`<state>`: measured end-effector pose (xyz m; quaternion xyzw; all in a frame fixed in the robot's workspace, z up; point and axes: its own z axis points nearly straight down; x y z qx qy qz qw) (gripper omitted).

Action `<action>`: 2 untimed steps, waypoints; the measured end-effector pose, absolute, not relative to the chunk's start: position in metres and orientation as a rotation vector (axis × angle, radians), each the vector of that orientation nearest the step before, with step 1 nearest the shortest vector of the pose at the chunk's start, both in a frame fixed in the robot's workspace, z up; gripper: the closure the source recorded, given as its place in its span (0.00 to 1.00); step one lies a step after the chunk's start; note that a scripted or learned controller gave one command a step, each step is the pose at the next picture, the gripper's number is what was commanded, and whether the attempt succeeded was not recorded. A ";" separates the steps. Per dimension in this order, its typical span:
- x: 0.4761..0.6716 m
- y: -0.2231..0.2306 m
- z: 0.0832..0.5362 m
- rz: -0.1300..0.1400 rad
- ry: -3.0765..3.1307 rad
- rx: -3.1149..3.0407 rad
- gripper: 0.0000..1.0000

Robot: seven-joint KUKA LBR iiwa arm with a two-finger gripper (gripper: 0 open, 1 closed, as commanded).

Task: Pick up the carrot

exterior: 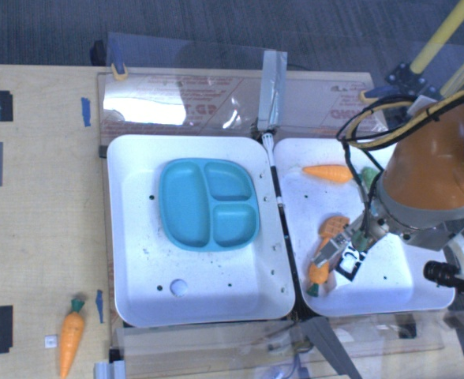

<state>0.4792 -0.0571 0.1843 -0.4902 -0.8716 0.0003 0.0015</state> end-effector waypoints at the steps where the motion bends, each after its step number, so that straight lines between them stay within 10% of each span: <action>1: 0.496 -0.100 0.113 -0.024 -2.572 -1.849 0.00; 2: 0.482 -0.098 0.087 -0.006 -2.600 -1.777 0.00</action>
